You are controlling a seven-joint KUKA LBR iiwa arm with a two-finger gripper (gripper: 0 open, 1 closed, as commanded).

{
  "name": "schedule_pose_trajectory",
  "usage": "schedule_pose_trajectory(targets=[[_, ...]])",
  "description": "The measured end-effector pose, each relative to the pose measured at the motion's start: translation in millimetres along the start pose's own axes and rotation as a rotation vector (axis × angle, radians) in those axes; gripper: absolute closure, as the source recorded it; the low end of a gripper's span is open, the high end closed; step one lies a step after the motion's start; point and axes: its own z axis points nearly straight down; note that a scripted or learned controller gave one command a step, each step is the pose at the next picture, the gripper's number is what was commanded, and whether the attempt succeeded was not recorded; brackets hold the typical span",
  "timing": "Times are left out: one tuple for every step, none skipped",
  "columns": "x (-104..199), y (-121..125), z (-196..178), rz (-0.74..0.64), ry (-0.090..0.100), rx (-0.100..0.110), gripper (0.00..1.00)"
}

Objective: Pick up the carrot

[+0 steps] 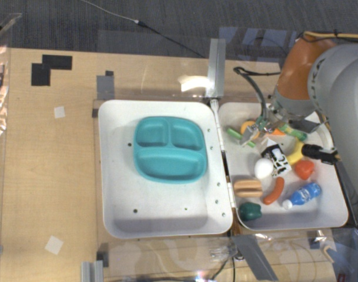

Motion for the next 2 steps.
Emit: schedule_pose_trajectory(targets=[[34.0, 42.8, -108.1, 0.155, -0.012, -0.038, 1.00], [32.5, 40.5, -104.2, 0.158, -0.011, -0.032, 0.00]])
